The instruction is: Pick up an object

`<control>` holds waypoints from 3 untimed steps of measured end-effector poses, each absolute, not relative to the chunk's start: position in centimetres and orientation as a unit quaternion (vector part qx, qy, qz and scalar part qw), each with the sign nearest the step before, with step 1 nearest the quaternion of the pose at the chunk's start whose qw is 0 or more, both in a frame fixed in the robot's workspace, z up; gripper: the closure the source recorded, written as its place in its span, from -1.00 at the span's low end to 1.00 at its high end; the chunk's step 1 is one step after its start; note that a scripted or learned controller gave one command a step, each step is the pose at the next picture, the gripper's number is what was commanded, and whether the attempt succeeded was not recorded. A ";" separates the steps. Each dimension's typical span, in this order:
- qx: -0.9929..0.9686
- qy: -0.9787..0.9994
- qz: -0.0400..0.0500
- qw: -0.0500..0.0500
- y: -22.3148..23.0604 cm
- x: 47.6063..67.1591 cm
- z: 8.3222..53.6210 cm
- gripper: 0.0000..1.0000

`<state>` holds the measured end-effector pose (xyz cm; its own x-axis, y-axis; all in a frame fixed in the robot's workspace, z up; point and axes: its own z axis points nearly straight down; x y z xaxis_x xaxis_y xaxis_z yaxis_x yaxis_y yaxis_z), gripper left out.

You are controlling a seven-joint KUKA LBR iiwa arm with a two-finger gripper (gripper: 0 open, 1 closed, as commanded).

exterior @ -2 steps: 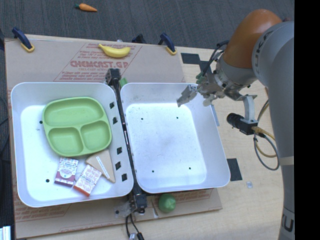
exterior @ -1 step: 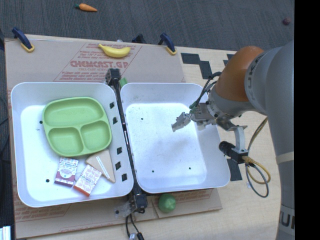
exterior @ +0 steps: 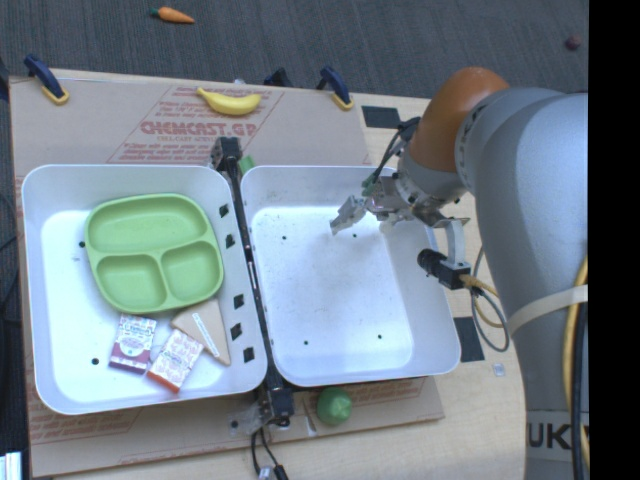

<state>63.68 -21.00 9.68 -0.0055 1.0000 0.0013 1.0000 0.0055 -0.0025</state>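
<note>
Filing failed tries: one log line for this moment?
gripper: over right white bin | holding: nothing seen | green divided plate: left bin

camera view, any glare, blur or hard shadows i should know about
Camera view: lighting is even and soft, with faint shadows inside the right bin and under the gripper; the gripper looks small and slightly blurred; the green tray and left bin are sharp, with no strong glare.

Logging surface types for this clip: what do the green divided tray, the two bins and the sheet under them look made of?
Green tray: probably moulded plastic, matte, with soft rounded dividers. Left bin and right bin: smooth white plastic by the look, slightly glossy. Sheet: brown cardboard, printed in red and clamped at its edges.
</note>
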 end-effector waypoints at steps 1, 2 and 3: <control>-0.706 -0.709 0.000 0.002 -21.0 63.3 10.4 -1.00; -0.705 -0.709 0.000 0.001 -21.0 65.7 10.6 -1.00; -0.705 -0.709 0.001 0.001 -21.0 64.4 9.2 -1.00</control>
